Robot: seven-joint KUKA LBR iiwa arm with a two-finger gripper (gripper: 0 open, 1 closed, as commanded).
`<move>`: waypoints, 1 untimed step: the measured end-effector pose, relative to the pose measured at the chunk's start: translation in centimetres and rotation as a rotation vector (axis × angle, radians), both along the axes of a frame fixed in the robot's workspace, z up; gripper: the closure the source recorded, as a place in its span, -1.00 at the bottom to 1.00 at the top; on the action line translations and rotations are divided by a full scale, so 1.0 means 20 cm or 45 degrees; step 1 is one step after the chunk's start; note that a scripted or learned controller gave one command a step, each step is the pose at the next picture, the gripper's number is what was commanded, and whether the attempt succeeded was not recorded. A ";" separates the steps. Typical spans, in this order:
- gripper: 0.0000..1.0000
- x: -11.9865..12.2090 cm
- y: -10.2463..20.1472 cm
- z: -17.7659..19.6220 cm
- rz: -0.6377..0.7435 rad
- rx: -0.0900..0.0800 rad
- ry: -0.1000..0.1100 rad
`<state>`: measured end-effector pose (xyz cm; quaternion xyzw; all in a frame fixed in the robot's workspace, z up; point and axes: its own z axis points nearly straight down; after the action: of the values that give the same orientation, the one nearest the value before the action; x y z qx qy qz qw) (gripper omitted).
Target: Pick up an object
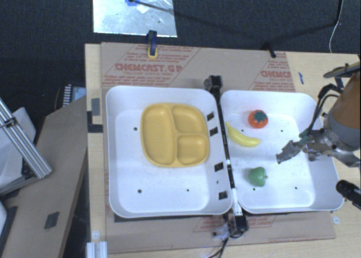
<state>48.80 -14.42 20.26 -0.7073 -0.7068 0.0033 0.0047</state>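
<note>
Pepper: the green pepper [258,176] sits nearest us in the right bin [282,200], low and left of centre. It looks like a light, hard plastic toy with a smooth, rounded skin, so it is likely to squirt out of a loose pinch. Best bet, take it across its widest part, straight down.

End effector: the end effector [287,153] hovers over the right bin's floor, right of and above the pepper, apart from everything. Small and dark here, so I cannot tell how it is set.

Banana: the banana [242,136] lies along the bin's left side. Probably light and stiff; grip across the middle of the curve.

Tomato: the tomato [258,118] sits just beyond the banana, round and slick-looking, so it may roll.

Tray: a yellow tray [175,134] rests in the left bin [124,195], wide and flat, awkward for two fingers.

Hard to see: the arm [344,127] is cut off at the right edge, and the wrist blurs into its cables.
</note>
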 end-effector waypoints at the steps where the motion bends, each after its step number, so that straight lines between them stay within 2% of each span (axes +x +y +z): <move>1: -1.00 0.01 0.00 0.03 0.005 -0.003 -0.015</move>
<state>49.09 -14.38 20.83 -0.7061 -0.7081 -0.0001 -0.0002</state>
